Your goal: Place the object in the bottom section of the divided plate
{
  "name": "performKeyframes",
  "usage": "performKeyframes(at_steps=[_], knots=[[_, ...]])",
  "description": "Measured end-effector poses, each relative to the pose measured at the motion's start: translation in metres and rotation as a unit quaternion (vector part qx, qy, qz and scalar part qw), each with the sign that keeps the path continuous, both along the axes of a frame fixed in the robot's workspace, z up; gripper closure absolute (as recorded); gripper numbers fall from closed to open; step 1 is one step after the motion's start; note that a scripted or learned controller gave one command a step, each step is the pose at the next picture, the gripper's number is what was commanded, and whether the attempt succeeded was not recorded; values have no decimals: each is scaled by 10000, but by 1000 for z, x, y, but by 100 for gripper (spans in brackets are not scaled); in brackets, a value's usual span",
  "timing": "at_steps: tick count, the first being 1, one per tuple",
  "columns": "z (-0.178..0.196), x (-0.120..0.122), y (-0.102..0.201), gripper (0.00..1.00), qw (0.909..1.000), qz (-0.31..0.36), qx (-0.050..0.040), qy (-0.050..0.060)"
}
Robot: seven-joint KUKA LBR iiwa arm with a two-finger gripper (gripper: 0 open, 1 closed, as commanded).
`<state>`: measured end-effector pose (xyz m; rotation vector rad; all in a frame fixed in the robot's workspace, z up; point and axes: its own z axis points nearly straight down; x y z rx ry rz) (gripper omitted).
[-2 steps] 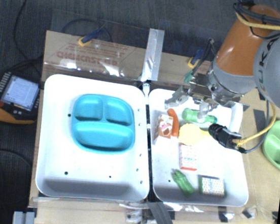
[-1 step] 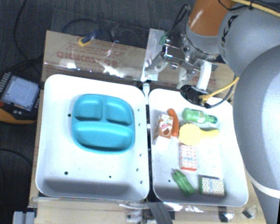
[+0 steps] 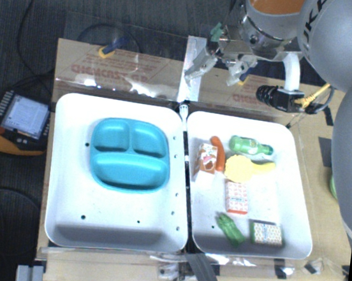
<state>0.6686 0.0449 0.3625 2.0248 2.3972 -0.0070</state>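
Grey KUKA arm with orange band (image 3: pixel 343 43) fills upper right of frame. Two shallow white bins: left bin (image 3: pixel 64 205), right bin (image 3: pixel 295 210), touching at centre. One turquoise divided plastic plate (image 3: pixel 129 153), three sections, mid-left bin. Right bin, seven items: one yellow pear-shaped toy (image 3: pixel 244 168), one red-white carton (image 3: pixel 237 197), one red-white packet (image 3: pixel 206 157), one green bottle (image 3: pixel 250 146), one checkered small box (image 3: pixel 266 233), one orange-red sausage (image 3: pixel 218 152), one green pepper-like piece (image 3: pixel 230 230). Two-finger gripper (image 3: pixel 221 62) above bins' upper edge, fingers apart, nothing between.
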Motion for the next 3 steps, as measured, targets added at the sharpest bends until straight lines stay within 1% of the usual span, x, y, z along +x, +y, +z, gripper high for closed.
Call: performKeyframes(at_steps=[1, 2, 3], knots=[[71, -53, 10, 0, 9999, 135, 13, 1], [71, -53, 10, 0, 9999, 132, 11, 3], [47, -39, -19, 0, 9893, 1460, 6, 9]])
